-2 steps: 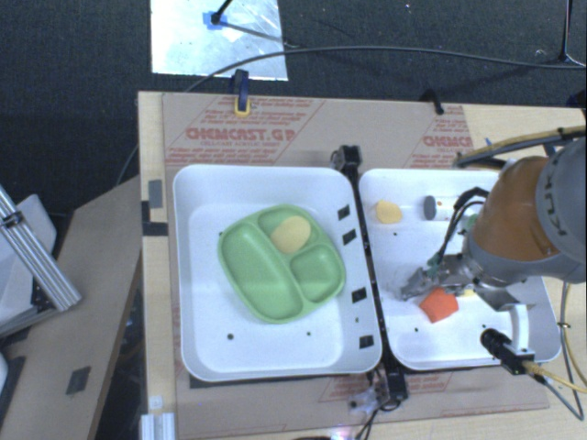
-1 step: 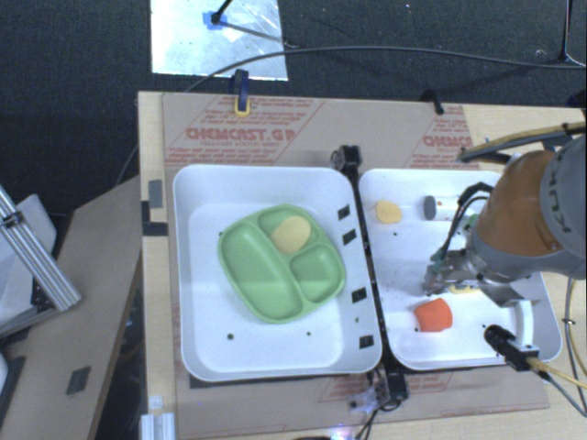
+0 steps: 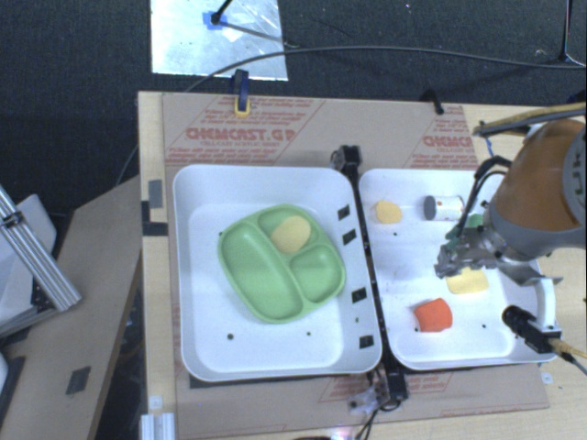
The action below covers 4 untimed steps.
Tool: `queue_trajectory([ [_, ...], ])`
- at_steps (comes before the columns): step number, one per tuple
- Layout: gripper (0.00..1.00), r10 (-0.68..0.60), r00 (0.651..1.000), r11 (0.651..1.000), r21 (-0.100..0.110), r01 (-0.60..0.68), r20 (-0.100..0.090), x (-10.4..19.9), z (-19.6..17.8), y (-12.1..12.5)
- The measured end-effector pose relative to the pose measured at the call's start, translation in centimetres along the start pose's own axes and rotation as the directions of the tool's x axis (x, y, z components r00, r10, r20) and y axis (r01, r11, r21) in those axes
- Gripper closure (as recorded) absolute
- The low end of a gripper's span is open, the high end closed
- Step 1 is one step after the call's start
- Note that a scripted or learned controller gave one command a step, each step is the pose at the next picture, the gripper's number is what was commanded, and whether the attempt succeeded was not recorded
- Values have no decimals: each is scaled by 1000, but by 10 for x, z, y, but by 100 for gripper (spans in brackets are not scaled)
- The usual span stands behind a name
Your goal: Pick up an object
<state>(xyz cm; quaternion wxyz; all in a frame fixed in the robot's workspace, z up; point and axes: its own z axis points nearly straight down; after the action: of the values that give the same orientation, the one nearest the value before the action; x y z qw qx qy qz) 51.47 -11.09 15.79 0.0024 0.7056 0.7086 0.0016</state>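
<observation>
Camera view: we cannot tell how the gripper is set; it sits low in the right bin, touching a pale yellow block. Near it we see an orange piece, a yellow lump and a small cylinder. The left bin holds a green divided plate.

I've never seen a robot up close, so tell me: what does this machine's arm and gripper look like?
The arm is thick and rounded, with a broad orange band above a grey section near the wrist. Dark cables loop along its side. At its end sits the gripper, a small grey metal block with a touch of green on it.
</observation>
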Motion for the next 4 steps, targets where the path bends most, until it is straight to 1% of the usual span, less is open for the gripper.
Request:
queue_trajectory([
  [1, 100, 0, 1000, 1000, 0, 0, 1, -8, -48, 7],
  [2, 100, -1, 1000, 1000, -2, 1, 0, -8, -102, 9],
  [3, 100, -5, 1000, 1000, 2, 5, -2, 39, -104, 17],
  [4, 100, -5, 1000, 1000, 5, 5, -2, 95, -90, 26],
])
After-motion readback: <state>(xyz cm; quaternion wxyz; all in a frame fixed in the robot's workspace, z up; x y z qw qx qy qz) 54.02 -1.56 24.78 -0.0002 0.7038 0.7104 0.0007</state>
